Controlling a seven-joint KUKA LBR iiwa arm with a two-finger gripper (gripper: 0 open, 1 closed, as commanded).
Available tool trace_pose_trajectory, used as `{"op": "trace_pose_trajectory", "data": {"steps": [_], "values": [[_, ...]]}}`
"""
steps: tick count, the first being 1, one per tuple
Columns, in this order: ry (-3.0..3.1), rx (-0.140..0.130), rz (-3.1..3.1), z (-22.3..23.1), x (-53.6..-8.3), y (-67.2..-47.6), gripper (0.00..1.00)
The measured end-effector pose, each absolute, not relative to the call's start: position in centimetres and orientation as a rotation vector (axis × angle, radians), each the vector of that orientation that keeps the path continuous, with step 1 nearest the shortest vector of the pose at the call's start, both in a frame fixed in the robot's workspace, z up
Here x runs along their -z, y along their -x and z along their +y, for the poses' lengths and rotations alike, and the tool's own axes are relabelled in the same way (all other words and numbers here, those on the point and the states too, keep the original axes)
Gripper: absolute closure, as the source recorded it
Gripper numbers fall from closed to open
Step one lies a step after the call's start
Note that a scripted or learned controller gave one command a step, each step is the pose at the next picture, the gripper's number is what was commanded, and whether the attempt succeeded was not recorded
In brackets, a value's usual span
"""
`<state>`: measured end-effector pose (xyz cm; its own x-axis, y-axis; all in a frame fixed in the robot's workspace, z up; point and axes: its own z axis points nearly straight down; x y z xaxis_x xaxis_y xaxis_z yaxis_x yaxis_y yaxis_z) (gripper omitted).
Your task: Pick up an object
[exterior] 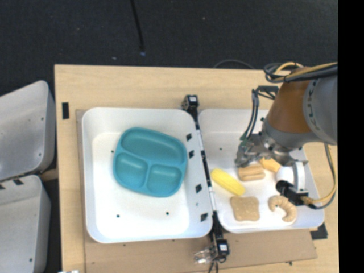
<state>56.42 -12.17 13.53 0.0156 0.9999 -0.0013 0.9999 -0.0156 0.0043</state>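
Blue divided plate [151, 162] sits in the left bin [96, 220], tilted slightly. In the right bin [222, 124], just right of the divider: yellow corn-like piece [228, 182], long axis running upper-left to lower-right. Right of it and lower, square tan toast [245, 209]. Above the toast, tan bread roll [251, 173], long axis near horizontal. Gripper [248, 159] sits directly over the roll's top edge; finger opening can't be made out. Curled shrimp-like piece [284, 206] lies right of the toast.
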Motion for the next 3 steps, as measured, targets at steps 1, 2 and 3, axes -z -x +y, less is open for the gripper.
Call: {"op": "trace_pose_trajectory", "data": {"steps": [1,2,3], "values": [[-2.229,-0.004,2.207,-12.5,-19.3,-55.6,1.0],[-2.226,-0.003,2.212,-12.6,-21.6,-55.7,1.0],[-2.212,-0.004,2.229,-6.9,-22.8,-57.7,1.0]]}}
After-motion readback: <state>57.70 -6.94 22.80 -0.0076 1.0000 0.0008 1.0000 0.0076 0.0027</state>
